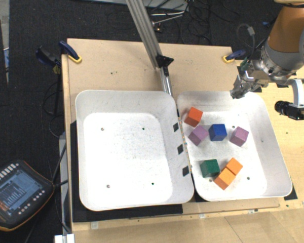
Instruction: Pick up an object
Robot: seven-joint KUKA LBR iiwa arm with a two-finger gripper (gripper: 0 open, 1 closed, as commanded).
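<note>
Handheld controller is sitting lower left, off the tabletop. Blocks are all lying loose in the right bin, orange block closest to the divider. Gripper is hovering over the bin's upper rim, carrying nothing; can't tell its opening.

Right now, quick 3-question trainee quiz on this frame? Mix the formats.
1. True or false: the blue cube lies between two purple cubes, one on its left in the view and one on its right.
2. Multiple choice: the green cube lies in A) the left bin, B) the right bin, C) on the bare bench.
3. Fill in: the gripper is over the right bin's ____ edge in the view.

Key: 1 true; 2 B; 3 top (far).
</note>
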